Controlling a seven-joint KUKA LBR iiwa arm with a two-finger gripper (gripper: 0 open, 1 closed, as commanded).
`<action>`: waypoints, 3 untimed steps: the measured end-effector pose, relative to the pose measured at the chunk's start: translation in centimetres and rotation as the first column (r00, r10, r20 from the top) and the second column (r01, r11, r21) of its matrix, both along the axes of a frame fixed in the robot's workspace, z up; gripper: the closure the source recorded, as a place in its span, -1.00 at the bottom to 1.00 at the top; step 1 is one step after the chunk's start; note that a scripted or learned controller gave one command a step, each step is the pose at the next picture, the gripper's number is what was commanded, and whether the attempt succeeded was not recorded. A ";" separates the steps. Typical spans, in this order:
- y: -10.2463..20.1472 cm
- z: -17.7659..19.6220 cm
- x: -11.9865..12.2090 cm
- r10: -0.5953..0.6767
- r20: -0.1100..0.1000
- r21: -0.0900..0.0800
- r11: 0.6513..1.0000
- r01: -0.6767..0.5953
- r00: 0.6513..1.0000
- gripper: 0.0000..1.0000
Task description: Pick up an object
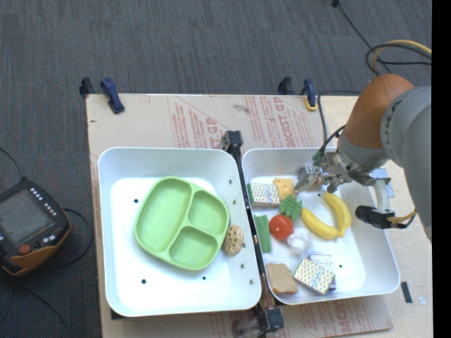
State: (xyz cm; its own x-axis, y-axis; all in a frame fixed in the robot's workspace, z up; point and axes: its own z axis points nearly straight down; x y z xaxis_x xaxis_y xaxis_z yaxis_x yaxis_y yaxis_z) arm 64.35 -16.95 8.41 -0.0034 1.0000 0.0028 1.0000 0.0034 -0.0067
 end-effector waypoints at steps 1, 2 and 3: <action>0.0 0.7 0.0 0.003 -0.004 0.001 1.000 -0.003 1.000 1.00; 0.0 0.7 0.0 0.003 -0.004 0.001 1.000 -0.003 1.000 -1.00; 0.1 1.4 0.0 0.006 -0.009 0.002 1.000 -0.006 1.000 1.00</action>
State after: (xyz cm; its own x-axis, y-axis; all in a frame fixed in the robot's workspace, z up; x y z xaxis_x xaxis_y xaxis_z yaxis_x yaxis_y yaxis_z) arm 64.38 -16.87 9.80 -0.0089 0.9999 0.0050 0.9998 0.0090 -0.0152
